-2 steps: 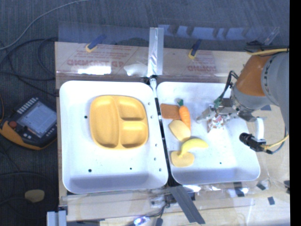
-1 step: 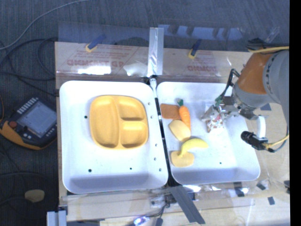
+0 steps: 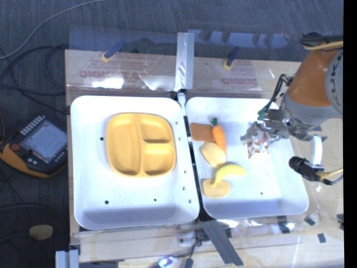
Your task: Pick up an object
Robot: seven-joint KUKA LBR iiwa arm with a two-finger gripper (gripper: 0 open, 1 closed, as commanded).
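Observation:
Several toy foods lie at the left side of the right bin [image 3: 279, 194]: an orange block [image 3: 201, 132], a carrot [image 3: 219, 137] with a green top, a pale potato-like piece [image 3: 212, 153], a yellow banana [image 3: 228, 173] and a tan round piece [image 3: 216, 189]. My gripper [image 3: 257, 143] hangs over the right half of that bin, to the right of the carrot and apart from the food. Its tips show as a red and white blur.
The left bin [image 3: 89, 200] holds a yellow divided tray [image 3: 140, 144]. A pendant [image 3: 34, 145] lies on the floor at the left. Cables and a black part [image 3: 304, 167] hang by the right bin's right rim. Cardboard and tape line the far edge.

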